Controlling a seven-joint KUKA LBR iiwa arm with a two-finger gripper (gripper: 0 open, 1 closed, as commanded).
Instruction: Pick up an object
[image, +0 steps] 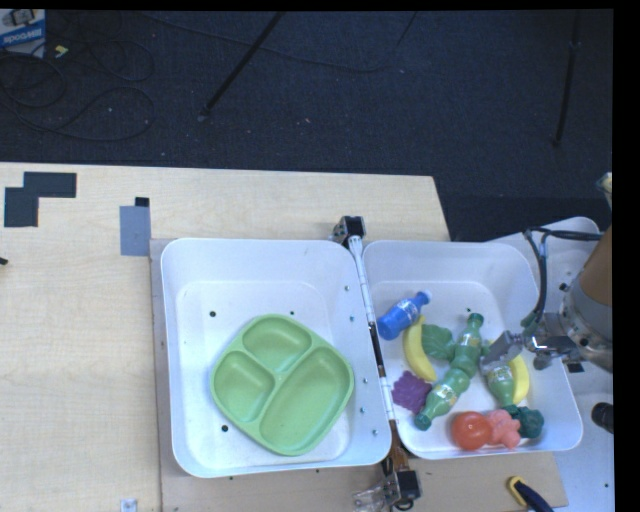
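The right bin (470, 262) holds several toys. Among them are a blue bottle (400, 315), a yellow banana (417, 352), a long green bottle (452, 375) and purple grapes (410, 391). There are also a small green bottle (500, 386) beside a second banana (521, 380), a red-orange toy (470, 430), a pink piece (503, 430) and two green leafy toys (436, 340) (529, 421). My gripper (520, 349) hangs over the bin's right side, just above the small green bottle and second banana. It is open, with nothing between its fingers.
The left bin (200, 270) carries a green three-part plate (283, 383). A ridge (365, 320) divides the two bins. The arm and its cables (545, 270) come in over the right bin's far right corner. A yellow-handled tool (528, 494) lies on the bench in front.
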